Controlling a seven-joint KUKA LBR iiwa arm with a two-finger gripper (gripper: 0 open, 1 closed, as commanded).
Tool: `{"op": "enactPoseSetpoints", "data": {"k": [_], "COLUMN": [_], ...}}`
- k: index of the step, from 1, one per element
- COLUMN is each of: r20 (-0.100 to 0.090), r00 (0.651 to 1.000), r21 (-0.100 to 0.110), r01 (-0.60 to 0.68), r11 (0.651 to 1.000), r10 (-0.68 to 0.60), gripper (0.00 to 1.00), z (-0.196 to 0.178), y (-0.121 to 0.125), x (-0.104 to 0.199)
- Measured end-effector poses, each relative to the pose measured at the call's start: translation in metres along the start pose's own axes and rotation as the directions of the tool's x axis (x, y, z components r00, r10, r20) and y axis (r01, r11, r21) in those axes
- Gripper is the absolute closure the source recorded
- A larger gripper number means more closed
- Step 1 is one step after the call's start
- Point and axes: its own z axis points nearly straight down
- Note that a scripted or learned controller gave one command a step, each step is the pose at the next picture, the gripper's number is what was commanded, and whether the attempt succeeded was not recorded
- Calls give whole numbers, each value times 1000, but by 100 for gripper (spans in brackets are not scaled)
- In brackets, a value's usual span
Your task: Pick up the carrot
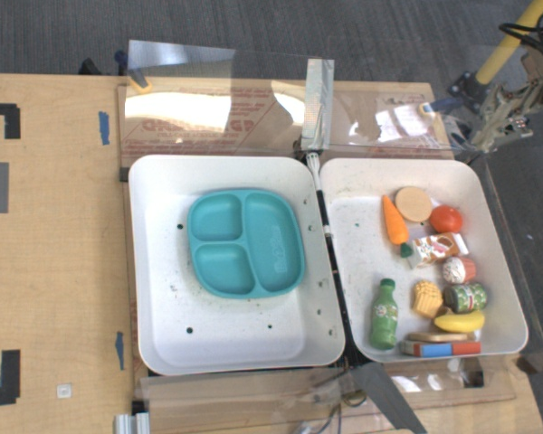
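Two shallow white bins with rounded corners are set side by side on a tan cardboard-covered bench [54,242]. The left bin [158,333] holds a smooth teal plate [247,242] — a rounded rectangle moulded into three compartments. Dark specks are scattered over the bin floor.

The right bin [348,215] contains the loose items. The carrot [395,221] — a tapered orange cone with a small green stub at its lower end — lies in the upper middle of this bin, its length running roughly top to bottom. Just beside its upper right, a flat tan disc [414,203] is seen, and beyond that a glossy red tomato [446,219]. Lower down are found a green bottle [385,313] with a white label, a bumpy yellow corn cob [425,297], a green can [466,297] and a curved yellow banana [459,322], clustered near one another.

The state of the tool cannot be told from this view.
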Motion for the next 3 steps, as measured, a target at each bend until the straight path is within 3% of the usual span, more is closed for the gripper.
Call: {"op": "enactPoseSetpoints", "data": {"k": [1, 3], "r20": [-44, -19], "r00": [979, 980], "r21": [-25, -13], "r01": [199, 198], "r11": [980, 980], "r10": [-200, -199], "gripper": [100, 100], "z": [-21, -49], "y": [-35, -34], "x": [-17, -23]}}
